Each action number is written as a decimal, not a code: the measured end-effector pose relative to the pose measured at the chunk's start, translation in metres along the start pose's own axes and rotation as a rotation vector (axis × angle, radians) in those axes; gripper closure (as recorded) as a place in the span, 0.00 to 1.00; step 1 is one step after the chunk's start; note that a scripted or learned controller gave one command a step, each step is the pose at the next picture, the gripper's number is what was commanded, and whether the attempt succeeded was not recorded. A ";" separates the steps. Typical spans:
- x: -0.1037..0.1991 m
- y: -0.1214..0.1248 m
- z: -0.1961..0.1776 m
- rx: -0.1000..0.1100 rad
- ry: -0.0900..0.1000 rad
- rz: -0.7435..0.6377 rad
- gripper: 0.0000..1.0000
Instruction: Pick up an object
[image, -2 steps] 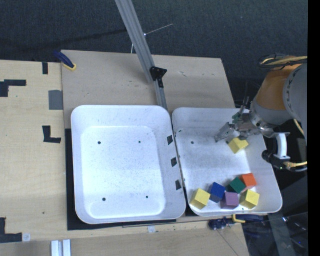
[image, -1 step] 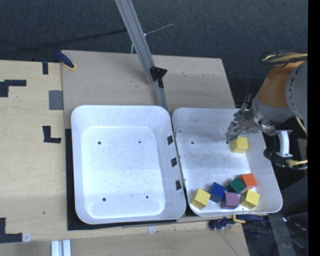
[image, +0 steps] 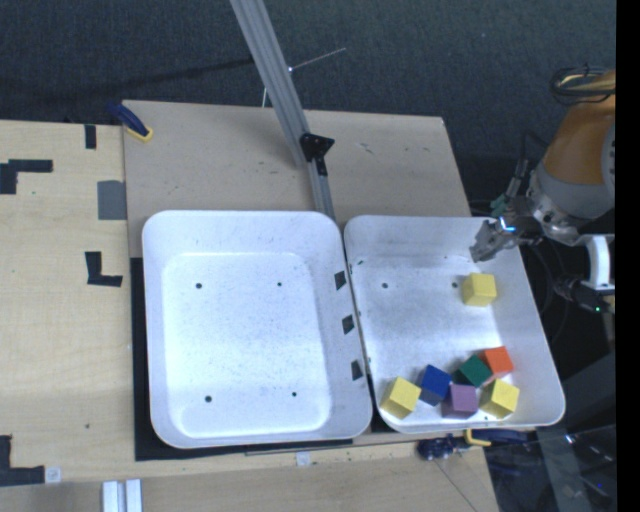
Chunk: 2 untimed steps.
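Fingers (image: 487, 243) above right bin (far corner), yellow cube (image: 479, 289) just below

No readable text, labels, brands, numbers or signs anywhere in view. Black tape pieces (image: 100, 268) on wooden bench (image: 60, 330) form plain shapes, not letters. Blocks in right bin (image: 420, 250) carry plain coloured faces, no print visible. Both white bins show only dark specks and small holes, no markings to read. Arm (image: 585, 150) at right shows no legible logo at this size.
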<state>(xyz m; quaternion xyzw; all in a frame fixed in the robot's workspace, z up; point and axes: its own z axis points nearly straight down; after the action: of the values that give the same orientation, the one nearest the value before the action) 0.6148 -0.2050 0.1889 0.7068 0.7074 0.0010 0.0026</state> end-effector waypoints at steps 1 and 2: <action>0.000 0.000 -0.012 0.004 0.002 0.000 1.00; 0.044 -0.001 -0.012 0.007 0.003 -0.004 1.00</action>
<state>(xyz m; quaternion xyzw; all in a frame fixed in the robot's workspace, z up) 0.6137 -0.1609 0.2008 0.7053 0.7089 -0.0002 -0.0010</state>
